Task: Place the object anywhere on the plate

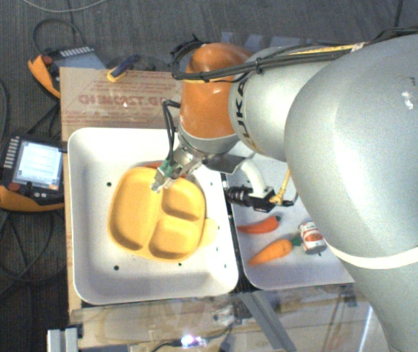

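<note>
Gripper [163, 176] low over the far rim of the yellow plate [161, 215], something small and green at its tip

From where I stand the tip sits above the divided plate's far edge, near the ridge between its compartments, and a small green object [166, 169] shows right at it; whether the fingers are wide, narrow or actually clamped on that object I cannot tell. The plate lies in the middle of the left bin [92, 270]. A red sliver [152, 166] peeks out just beyond the plate's far rim. To do this well, I judge the tip should ease a little toward the plate's middle, so the piece lands in a compartment rather than rolling off the rim. In the right bin [319, 273], near its front edge, lie a carrot [271, 251], a red chilli [259, 226] and a small can [310, 236].
</note>
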Available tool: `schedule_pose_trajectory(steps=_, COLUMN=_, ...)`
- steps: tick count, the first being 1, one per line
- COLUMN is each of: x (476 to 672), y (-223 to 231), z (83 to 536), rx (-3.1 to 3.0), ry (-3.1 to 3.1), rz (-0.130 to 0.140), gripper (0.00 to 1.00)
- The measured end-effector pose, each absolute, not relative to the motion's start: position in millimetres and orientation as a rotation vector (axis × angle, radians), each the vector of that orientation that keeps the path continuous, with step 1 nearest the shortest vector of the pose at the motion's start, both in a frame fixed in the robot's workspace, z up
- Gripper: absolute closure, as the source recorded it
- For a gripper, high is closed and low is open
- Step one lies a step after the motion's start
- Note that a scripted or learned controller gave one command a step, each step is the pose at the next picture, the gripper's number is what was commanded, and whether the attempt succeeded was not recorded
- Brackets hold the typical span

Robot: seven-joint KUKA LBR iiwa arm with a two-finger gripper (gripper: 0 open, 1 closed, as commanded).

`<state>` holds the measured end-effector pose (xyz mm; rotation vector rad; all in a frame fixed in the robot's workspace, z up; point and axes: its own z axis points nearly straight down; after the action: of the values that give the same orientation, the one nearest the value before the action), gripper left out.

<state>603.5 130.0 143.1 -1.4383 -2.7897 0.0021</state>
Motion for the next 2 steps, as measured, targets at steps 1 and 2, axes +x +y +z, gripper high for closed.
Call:
schedule_pose_trajectory(steps=1, x=555.6, y=226.2, z=176.1, rx=-1.013, ry=-2.972, rz=0.000, gripper=1.00)
schedule_pose_trajectory(steps=2, x=535.4, y=228.9, z=98.1, rx=-1.343, ry=-2.856, rz=-0.020, gripper=1.00)
